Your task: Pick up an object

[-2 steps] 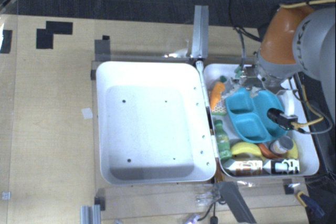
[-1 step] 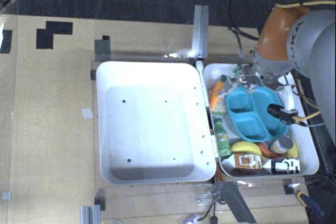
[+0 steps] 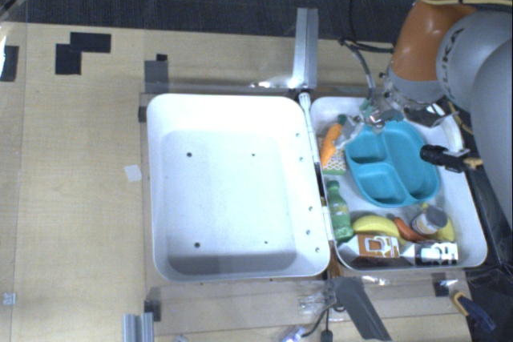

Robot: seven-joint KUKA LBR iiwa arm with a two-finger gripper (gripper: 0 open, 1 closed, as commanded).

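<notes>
Wooden table (image 3: 72,196) carries two white bins; the right bin (image 3: 473,240) holds a blue tray (image 3: 393,164), and the hand (image 3: 375,114) hovers at the tray's far-left corner, its state I cannot tell.

Two white bins (image 3: 232,252) sit on a pale wooden worktop (image 3: 72,196). A blue divided tray (image 3: 393,164), a yellow banana (image 3: 375,225), a green bottle (image 3: 340,212) and an orange carrot (image 3: 329,146) show colour; the arm (image 3: 473,52) is grey, banded orange.
</notes>
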